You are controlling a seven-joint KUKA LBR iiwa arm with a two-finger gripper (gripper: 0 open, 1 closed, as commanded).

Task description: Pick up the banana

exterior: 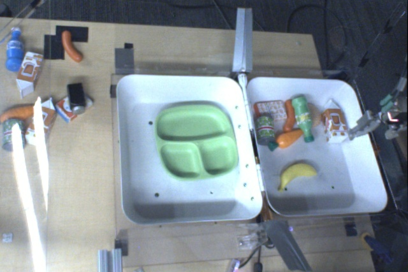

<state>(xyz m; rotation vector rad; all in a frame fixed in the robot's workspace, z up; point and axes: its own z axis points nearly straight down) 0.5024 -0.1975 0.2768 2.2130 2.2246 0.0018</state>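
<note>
Yellow banana [297, 174] lies loose in the right bin [366, 191], below the green bottle [303, 116]. Hand [357, 128] sits at the bin's right rim; its grip state cannot be determined.

The banana [297, 174] lay with bare floor all around it in the right bin [357, 197], while 1 cluster of a carrot [290, 137], a green bottle [302, 116] and cartons crowded the far side.
</note>
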